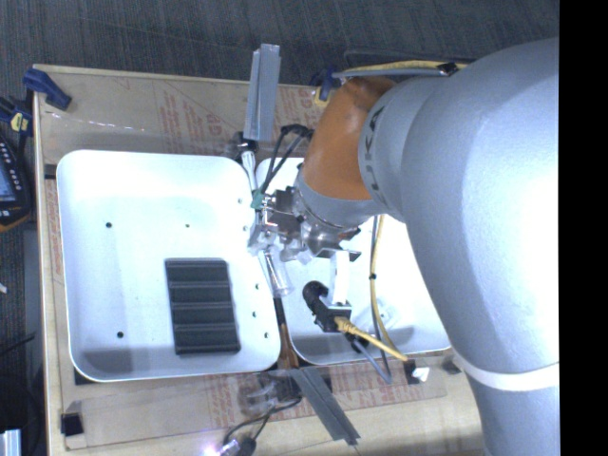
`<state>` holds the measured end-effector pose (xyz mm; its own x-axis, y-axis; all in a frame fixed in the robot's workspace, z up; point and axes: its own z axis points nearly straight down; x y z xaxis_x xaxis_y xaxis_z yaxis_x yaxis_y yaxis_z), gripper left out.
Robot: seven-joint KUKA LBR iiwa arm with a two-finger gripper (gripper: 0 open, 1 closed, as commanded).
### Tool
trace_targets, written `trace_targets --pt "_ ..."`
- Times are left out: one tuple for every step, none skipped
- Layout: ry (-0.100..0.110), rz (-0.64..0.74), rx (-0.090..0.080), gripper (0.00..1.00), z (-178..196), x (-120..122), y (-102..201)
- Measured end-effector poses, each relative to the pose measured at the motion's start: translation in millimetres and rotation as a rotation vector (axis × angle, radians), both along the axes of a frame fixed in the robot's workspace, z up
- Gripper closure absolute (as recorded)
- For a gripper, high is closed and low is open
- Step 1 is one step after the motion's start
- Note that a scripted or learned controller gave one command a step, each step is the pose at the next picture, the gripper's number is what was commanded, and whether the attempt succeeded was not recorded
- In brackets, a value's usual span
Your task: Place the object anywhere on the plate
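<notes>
A black ribbed rectangular slab [201,305] lies flat in the left bin [104,255], near its front right part. My gripper [273,266] hangs over the ridge between the two bins, just right of the slab's upper right corner and apart from it. I see nothing clearly held at its tip. The grey arm with its orange band [344,150] covers most of the right bin [399,340], so whatever lies in there is hidden.
A grey metal bar [262,91] stands at the back between the bins. Another bar and cabling [318,408] lie at the front on the bench. Blue clamps [45,85] sit at the bench's back left corner.
</notes>
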<state>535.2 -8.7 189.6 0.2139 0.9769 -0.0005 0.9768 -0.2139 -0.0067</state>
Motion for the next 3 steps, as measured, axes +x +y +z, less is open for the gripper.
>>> trace_targets --pt "0.001 -0.004 -0.001 1.0 0 -40 95" --pt "0.004 -0.358 -0.003 1.0 0 -60 92" --pt "0.002 -0.499 -0.004 1.0 -29 -61 161"
